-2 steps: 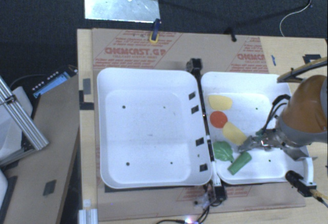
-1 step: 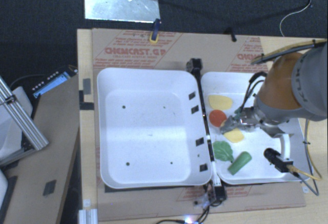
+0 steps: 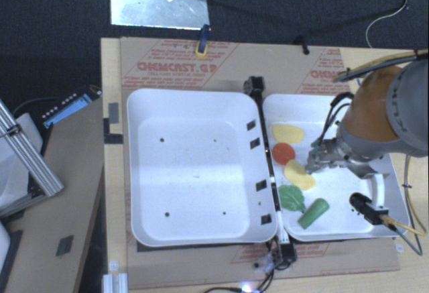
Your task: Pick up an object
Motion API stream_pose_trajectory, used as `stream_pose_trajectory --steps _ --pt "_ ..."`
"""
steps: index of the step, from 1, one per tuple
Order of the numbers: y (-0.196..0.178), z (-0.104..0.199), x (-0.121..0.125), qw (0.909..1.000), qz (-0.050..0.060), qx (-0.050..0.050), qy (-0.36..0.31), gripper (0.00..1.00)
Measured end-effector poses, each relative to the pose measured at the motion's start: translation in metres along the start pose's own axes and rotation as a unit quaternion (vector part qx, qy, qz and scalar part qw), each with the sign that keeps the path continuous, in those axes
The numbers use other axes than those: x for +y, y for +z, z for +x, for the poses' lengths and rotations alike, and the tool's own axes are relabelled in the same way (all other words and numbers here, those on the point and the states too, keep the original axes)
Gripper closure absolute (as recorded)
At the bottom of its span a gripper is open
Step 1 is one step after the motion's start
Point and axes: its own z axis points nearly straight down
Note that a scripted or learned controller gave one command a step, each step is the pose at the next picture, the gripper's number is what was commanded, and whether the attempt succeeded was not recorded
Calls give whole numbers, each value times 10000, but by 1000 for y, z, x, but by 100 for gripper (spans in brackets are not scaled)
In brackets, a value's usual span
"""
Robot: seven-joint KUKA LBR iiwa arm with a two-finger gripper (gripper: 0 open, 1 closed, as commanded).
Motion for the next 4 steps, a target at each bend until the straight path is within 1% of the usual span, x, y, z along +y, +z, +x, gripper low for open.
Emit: stream_pose_trajectory --steps 1,2,3,4 --pt "12 28 -54 10000 40 13 17 100" --pt "-96 119 35 10000 -64 16 -57 100" --pt "-230 113 75 10000 -78 0 -11 100" --pt "-332 176 81 10000 -53 21 -36 100"
